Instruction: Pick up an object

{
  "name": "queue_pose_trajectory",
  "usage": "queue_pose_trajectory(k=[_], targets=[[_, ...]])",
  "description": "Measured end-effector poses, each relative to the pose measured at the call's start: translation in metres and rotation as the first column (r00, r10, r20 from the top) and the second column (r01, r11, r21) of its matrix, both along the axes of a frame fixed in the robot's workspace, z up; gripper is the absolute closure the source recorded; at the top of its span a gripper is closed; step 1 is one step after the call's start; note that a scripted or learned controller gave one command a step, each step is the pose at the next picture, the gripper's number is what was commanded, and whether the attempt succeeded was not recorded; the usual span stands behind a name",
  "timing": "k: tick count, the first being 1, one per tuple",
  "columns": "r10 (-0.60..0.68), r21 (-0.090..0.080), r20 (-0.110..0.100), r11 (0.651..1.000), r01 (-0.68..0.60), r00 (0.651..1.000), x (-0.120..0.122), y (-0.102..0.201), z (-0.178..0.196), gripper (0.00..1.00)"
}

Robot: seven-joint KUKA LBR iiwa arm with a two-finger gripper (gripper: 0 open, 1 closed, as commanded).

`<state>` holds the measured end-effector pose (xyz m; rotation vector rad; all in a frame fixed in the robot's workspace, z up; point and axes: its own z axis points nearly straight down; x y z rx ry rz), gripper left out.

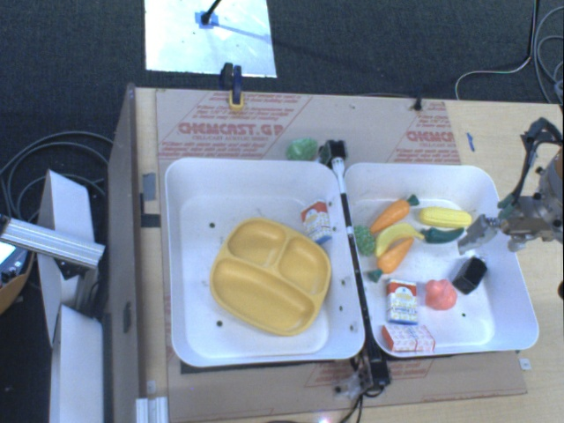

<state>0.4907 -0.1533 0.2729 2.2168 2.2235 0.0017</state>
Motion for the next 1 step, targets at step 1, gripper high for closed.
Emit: queue_pose_trajectory(k=[1], targets=[[0.006,0.004,-0.009,1.0,-0.006,1.0,0.0478,0.0391,-0.1224,0.0]])
